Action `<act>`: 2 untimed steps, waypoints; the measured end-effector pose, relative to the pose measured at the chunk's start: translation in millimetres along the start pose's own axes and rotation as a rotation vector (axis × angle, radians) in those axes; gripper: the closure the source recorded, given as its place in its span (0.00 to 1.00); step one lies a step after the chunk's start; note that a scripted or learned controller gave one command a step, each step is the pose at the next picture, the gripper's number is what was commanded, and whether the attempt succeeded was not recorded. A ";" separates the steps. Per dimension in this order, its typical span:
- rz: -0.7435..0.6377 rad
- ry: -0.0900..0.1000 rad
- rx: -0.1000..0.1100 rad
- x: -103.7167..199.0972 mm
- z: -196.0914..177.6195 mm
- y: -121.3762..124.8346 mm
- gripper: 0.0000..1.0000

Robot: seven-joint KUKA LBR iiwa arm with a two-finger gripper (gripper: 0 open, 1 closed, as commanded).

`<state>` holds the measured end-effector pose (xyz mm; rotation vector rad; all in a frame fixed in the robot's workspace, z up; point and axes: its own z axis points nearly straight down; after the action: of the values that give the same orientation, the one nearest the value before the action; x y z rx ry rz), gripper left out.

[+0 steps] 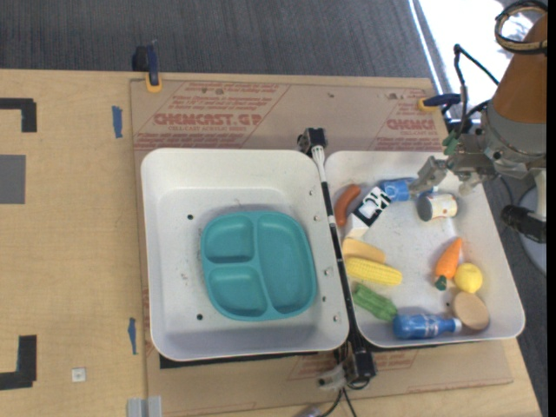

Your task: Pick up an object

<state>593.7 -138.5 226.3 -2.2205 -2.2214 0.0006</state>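
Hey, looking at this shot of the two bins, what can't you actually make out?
- Gripper, camera view: too small and blurred against the right bin to tell how its fingers stand.
- Arm: cut off by the right edge.
- Black-and-white item: too small to identify.
- Grey-and-white cylinder: blurred, and contact with the gripper is unclear.

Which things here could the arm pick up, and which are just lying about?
Belonging to the job:
gripper, above the right bin
corn cob
carrot
lemon
blue bottle
hot dog
white cylinder

Just lying about:
teal divided plate in the left bin
cardboard sheet
blue clamp
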 end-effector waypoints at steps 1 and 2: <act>-0.260 0.002 0.002 -22.0 116.5 -49.2 0.00; -0.448 0.002 -0.002 -44.4 140.2 -60.8 0.00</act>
<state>532.8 -182.9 86.2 -1.6718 -2.6589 -0.0040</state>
